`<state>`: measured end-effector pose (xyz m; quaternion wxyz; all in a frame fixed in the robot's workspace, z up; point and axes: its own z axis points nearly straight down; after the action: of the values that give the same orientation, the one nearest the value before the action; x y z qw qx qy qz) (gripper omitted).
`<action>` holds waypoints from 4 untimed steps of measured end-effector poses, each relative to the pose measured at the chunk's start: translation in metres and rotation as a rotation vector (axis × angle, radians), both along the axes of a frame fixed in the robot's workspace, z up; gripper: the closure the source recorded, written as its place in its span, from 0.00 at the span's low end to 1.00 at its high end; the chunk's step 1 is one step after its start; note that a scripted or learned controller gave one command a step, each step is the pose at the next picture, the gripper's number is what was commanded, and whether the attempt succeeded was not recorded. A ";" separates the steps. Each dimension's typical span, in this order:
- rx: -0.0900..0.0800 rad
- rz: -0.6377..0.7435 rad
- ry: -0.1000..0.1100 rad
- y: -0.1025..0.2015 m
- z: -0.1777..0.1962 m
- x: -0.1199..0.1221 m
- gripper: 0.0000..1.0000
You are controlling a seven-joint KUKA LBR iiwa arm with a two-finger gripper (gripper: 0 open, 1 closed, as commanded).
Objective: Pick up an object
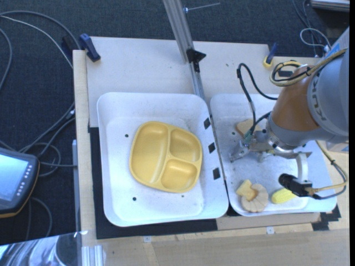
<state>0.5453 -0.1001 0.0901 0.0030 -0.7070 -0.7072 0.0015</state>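
Camera view: grey arm w/ orange band reaches in from the right over the right shallow white bin (pixel 222 126). The tool (pixel 244 148) sits low near the bin floor, mid-bin; its metal tips are small and blurred, so can't tell if spread or pressed together, and nothing is visibly pinched.

Candidate things lie toward the bin's near edge: a pale yellow chunk (pixel 244 189) touching a round tan biscuit-like piece (pixel 257 199), and just beside them a small yellow corn-like piece (pixel 282 195), long axis roughly left-right. A tan flat piece (pixel 244 127) lies just beyond the tool, partly hidden.

The left shallow white bin (pixel 111 148) holds a yellow plastic compartment tray (pixel 165 157), well apart from the tool.
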 end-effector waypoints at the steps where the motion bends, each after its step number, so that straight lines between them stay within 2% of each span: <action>1: 0.000 0.001 -0.007 0.000 0.013 0.002 1.00; 3: -0.003 0.001 -0.013 -0.003 0.127 0.016 1.00; 4: -0.003 0.001 -0.012 -0.003 0.159 0.017 1.00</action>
<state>0.5622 -0.1034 0.2486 -0.0021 -0.7066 -0.7076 -0.0016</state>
